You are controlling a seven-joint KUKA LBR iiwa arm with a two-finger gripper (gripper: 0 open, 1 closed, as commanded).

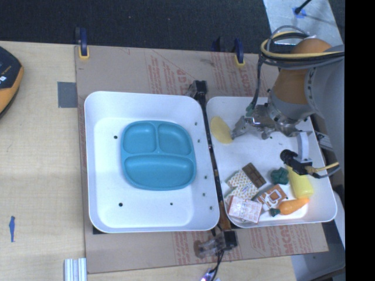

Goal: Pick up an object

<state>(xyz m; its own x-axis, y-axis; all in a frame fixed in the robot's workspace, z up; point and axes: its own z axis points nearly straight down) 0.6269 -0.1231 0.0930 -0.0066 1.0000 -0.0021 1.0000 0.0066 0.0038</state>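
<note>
The left bin holds a blue divided plate; the right bin holds a pale yellow piece, seemingly just beside the spread, unladen gripper, and small toys

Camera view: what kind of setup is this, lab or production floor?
Probably a lab test cell for robot picking. Two white bins, the left bin and the right bin, sit on cardboard clamped to a wooden bench. The right one holds toy food, such as a carrot, under the end effector.
</note>
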